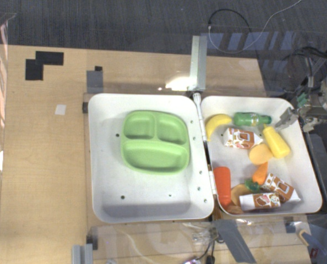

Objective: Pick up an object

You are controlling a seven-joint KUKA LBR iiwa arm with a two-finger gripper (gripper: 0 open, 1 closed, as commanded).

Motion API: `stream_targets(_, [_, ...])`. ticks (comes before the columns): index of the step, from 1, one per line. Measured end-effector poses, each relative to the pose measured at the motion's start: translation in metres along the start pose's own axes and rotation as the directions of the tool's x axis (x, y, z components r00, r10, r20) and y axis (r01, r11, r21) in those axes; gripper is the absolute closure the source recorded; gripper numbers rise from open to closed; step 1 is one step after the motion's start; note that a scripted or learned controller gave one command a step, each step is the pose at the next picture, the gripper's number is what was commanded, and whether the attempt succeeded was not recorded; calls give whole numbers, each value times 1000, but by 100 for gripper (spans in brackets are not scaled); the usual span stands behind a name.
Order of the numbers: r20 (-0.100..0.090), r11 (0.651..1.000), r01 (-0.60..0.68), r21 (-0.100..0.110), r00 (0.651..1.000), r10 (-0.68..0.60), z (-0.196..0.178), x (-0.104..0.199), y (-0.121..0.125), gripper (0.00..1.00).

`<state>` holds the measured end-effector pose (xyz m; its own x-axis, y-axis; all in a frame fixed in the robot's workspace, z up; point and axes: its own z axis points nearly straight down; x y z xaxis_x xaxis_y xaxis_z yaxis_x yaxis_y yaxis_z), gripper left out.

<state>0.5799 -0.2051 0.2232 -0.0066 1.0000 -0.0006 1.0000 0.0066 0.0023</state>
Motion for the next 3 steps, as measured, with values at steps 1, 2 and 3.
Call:
stream_targets(1, [9,992,126,-24,992,-125,97,26,21,0])
stream_targets(2, [15,982,183,-41,983,-183,111,19,62,0])
stream_targets(3, [0,987,-160,-5,987,160,136,104,92,0])
